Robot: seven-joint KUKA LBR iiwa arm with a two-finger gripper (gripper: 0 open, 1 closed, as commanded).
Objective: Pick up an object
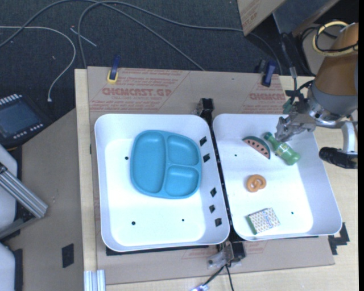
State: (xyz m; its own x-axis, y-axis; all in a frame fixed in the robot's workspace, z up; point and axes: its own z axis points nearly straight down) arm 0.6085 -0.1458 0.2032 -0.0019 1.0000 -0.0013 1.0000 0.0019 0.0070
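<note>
Camera view: I can't tell the state of the gripper (282,132); it sits over the green plastic bottle (286,152) near the right white bin (321,170)'s far edge, beside the watermelon-slice toy (257,145). Open floor surrounds the small orange pretzel (256,183) mid-bin.

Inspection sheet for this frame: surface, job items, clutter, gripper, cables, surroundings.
Surface: wooden bench bearing left bin and right bin.
Job's things: right bin holds watermelon slice, green object, pretzel, patterned packet; left bin holds blue divided plate.
Clutter: nothing seen.
Grippers: gripper low over the green object; grasp not confirmable.
Cables: loose on the floor at top left; one at bottom edge.
Surroundings: cardboard box, clamps on the bench's far edge.
</note>
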